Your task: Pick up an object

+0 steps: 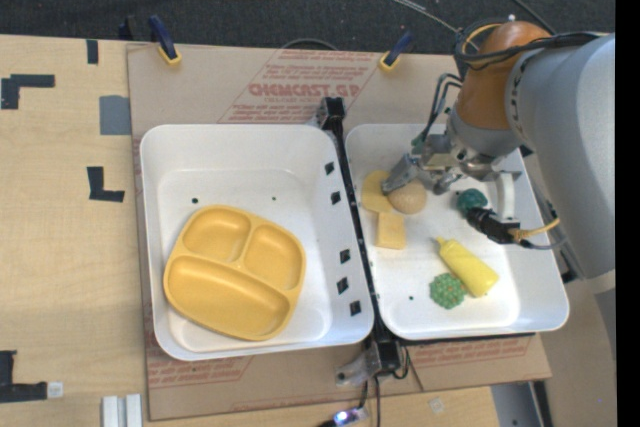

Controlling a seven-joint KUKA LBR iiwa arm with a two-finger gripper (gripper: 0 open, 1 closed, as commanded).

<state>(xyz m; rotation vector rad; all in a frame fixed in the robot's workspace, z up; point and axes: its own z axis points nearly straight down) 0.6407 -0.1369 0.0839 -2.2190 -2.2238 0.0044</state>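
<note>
In the right bin [500, 315] lie a tan roundish object [407, 201], a pale yellow wedge [374, 191] and a yellow block [391, 231] near the left wall. A yellow bottle [467, 265] and a green knobbly piece [446, 290] lie toward the front. A small teal object [471, 200] sits by the arm. My gripper [405, 177] hangs low over the tan roundish object, its grey fingers just above and left of it. Whether the fingers touch it is unclear.
The left bin [160, 165] holds a yellow divided plate [234, 271]. A black divider [345, 205] runs between the bins. The grey arm with its orange band [495, 85] covers the right bin's far right corner. Clamps and cables lie beyond the bins.
</note>
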